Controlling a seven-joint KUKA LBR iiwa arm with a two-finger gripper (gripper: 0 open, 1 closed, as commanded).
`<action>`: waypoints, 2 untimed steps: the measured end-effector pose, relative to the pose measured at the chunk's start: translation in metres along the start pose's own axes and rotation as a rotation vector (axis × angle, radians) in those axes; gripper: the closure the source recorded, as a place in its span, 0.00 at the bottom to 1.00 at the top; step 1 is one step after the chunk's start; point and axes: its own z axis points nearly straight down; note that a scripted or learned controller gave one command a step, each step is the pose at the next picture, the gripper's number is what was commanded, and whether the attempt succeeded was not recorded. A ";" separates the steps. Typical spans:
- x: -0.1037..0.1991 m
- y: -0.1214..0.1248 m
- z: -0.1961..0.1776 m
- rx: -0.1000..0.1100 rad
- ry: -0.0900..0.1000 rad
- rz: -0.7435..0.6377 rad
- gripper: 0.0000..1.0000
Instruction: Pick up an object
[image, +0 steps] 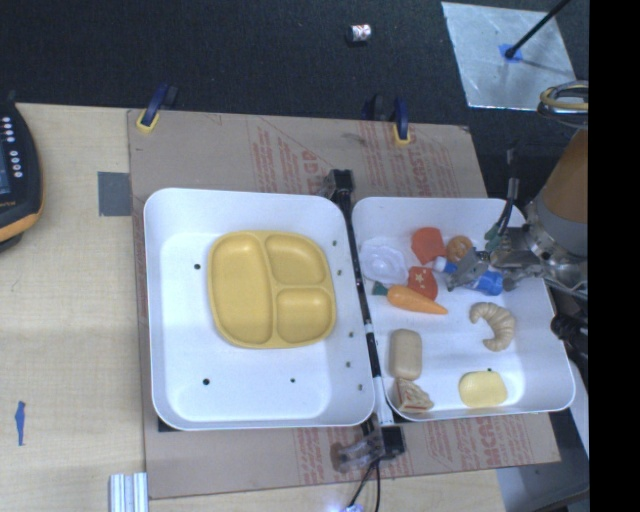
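Croissant (493, 325) (unlabelled) beside end effector (470, 272)

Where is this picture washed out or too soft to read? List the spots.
Camera view: glare bleaches the left bin floor beside the yellow tray; the clear wrapper fades into the right bin; the gripper blurs into a blue item; beyond the bench is dark.
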 end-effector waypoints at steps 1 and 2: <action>0.007 0.084 0.022 -0.005 -0.002 -0.002 0.00; 0.026 0.112 0.113 0.005 -0.001 -0.003 0.00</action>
